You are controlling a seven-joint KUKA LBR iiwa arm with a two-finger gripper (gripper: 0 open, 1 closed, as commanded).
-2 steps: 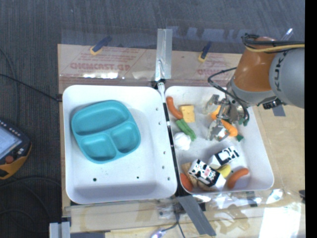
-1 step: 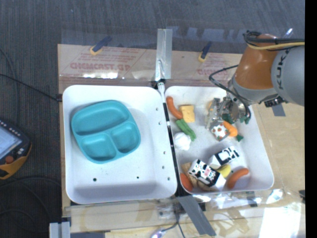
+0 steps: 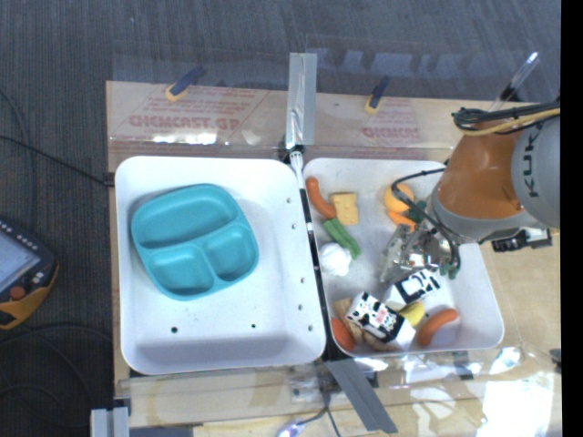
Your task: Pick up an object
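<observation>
Objects lie scattered in the right bin (image 3: 474, 330), at the right of the frame, with the gripper (image 3: 407, 260) lowered among them.
Whether the pincer is wide or narrow, I cannot tell. Just below it lies a black-and-white block (image 3: 417, 286); further down sit a cow-patterned toy (image 3: 375, 317) and a red sausage (image 3: 435, 326). To its left are a white ball (image 3: 335, 259), a green pod (image 3: 341, 235) and a tan cracker (image 3: 345, 208). A teal divided tray (image 3: 193, 239) rests in the left bin (image 3: 155, 344).

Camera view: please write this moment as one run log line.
arm: over right bin | hand: low among toys | grasp: unclear | left bin: blue tray
</observation>
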